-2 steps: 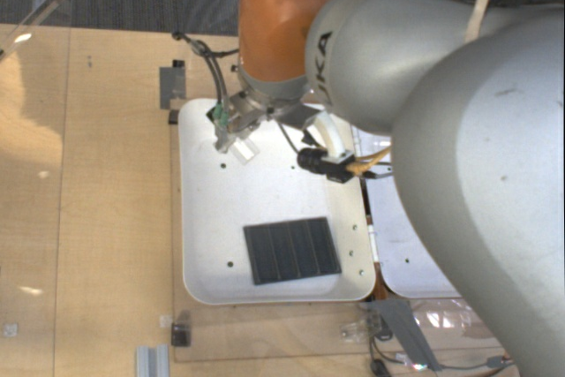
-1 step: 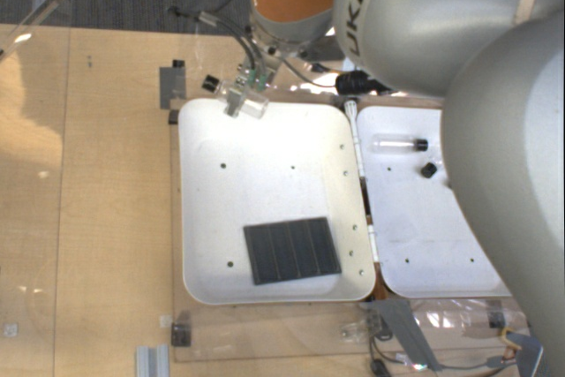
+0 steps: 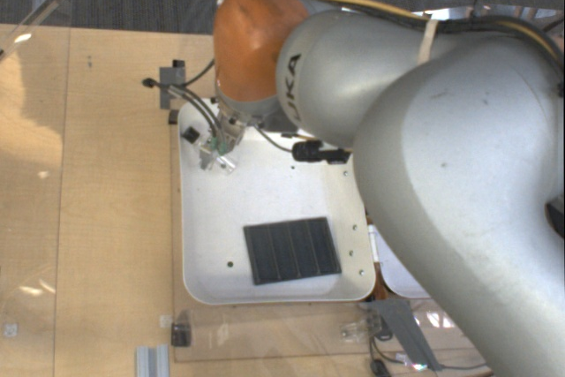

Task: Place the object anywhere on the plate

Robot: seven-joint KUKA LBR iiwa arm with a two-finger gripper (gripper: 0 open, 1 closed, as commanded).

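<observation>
Hovering at the far-left corner of the left bin (image 3: 203, 278): gripper (image 3: 215, 151), right by the bin's rim. Claw state: can't tell, the tip is small and blurred, with wires and pale bits tangled around it.

Object: can't pick it out. Whatever sits at the gripper tip doesn't separate from the gripper's own hardware at this resolution, so no confirmed grasp.

Plate (image 3: 292, 250): dark grey ribbed rectangle, flat on the bin floor, in the near half and toward the right wall, slightly skewed to the bin edges. Well apart from the gripper, with bare white floor between them. Its top surface reads as plain ribs.

Arm (image 3: 459, 172) comes in from the right and covers most of that side. Orange band (image 3: 252, 44) sits just above the wrist, over the bin's far edge. A black plug (image 3: 318, 153) hangs off a cable under the arm, above the bin's far-right part.

Small dark dot (image 3: 230, 264) on the bin floor, just left of the plate.

Right bin (image 3: 397, 280): just a sliver of it under the arm.

Bench (image 3: 88, 190) is light wood. A black bracket (image 3: 172, 84) stands on it just outside the left bin's far-left corner, near the gripper.
</observation>
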